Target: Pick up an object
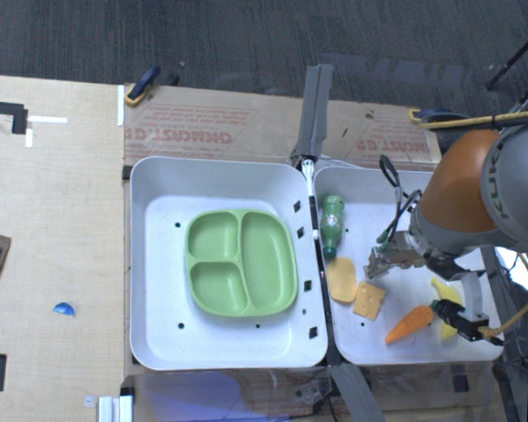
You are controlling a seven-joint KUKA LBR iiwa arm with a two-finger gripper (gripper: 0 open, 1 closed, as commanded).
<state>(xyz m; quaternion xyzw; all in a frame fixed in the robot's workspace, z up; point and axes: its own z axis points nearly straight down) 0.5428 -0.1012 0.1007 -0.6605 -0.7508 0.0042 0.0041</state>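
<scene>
The gripper [378,261] hangs low in the right bin [354,338], and whether it is parted or closed I cannot tell from this slant. Nearest it, at about seven o'clock, lie two toy cheese pieces: a cracker-like square [369,300] and, touching that one's left, a rounder yellow slice [341,279]. A toy carrot [410,324] lies near at five o'clock, long axis running from seven to one. A green bottle [331,223] lies at ten o'clock, lengthwise along the bin's left wall.
</scene>
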